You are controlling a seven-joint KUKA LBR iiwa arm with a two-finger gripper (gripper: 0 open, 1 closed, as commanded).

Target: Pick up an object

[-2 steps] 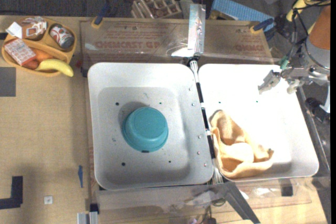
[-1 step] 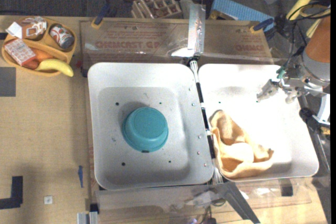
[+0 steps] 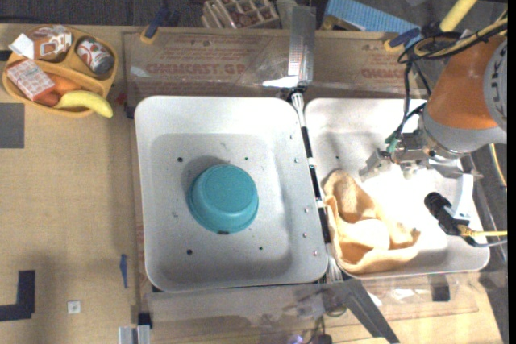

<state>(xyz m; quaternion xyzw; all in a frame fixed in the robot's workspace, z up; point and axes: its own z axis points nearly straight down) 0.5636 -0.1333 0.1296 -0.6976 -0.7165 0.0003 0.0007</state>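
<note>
One round teal bowl (image 3: 224,197): centre of left white bin (image 3: 155,173)
Right white bin (image 3: 363,125): crumpled orange-tan cloth (image 3: 363,236)
Tool (image 3: 395,159): above that bin, near cloth; grip state cannot tell

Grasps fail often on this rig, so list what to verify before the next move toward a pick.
1. Target within the arm's side: orange cloth lies crumpled in the right bin. Ok.
2. Alignment: the end effector is over the right bin but beyond the cloth's far edge, not above it. Not ok.
3. Room around the target: the cloth lies against the bin's left wall. Not ok.
4. Grip state: cannot tell.
5. Other object out of the way: teal bowl sits upside down in the left bin. Ok.
</note>
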